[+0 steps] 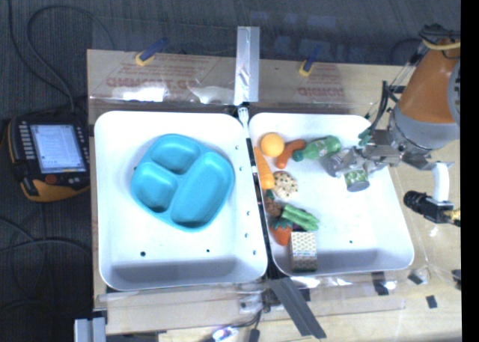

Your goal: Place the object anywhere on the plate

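I watch through one fixed camera above the bench [112, 71], looking down at a slant; both white bins fill the middle, left bin [112, 258] toward nine o'clock, right bin [374, 236] toward three; the arm [430, 101] enters around two o'clock.

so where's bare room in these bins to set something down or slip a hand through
Free: the left bin's floor all around the blue plate, widest along the near wall. In the right bin, the near right floor, past the green vegetable and patterned block. Crowded: the toy food along the divider, up to the claw.
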You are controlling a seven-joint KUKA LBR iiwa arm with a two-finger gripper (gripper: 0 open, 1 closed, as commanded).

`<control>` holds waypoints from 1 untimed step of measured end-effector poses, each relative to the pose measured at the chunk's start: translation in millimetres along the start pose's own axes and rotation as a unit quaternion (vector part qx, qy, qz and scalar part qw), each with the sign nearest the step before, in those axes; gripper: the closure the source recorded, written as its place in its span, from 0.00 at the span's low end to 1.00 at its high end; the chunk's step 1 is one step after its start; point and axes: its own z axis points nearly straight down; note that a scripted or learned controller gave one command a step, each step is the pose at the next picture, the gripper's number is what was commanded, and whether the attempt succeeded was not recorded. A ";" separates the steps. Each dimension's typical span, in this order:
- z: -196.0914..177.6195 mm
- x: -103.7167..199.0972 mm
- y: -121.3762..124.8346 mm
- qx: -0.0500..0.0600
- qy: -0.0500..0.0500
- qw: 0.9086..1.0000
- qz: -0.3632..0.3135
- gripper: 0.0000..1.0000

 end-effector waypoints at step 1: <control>14.0 83.3 -22.8 0.000 0.001 0.997 -0.076 1.00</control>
